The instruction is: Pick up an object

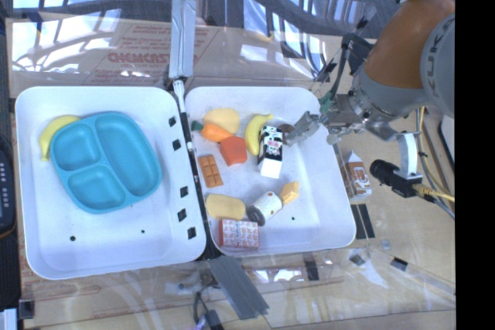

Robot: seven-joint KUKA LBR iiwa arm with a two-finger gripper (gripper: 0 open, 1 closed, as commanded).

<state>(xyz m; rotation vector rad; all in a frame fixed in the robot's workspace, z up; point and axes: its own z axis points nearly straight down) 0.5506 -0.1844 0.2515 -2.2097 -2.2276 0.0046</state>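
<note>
**Pincer low over the right bin's upper right corner**

You see the pincer [300,129] reaching in from the right, down over the right bin [334,189]; whether it is wide or narrow you cannot tell. Just left of it stands a black-and-white milk carton [270,150], with a yellow banana [254,130] beside that. An orange block [233,151], a carrot [216,132] and a yellow lemon-like piece [223,118] lie further left. Lower down you find a brown wafer [209,170], a yellow bun [225,205], a white cup [267,205] and a red can [239,233]. The left bin [46,243] holds a blue divided plate [104,160] with another banana [52,130] touching its edge.
</note>
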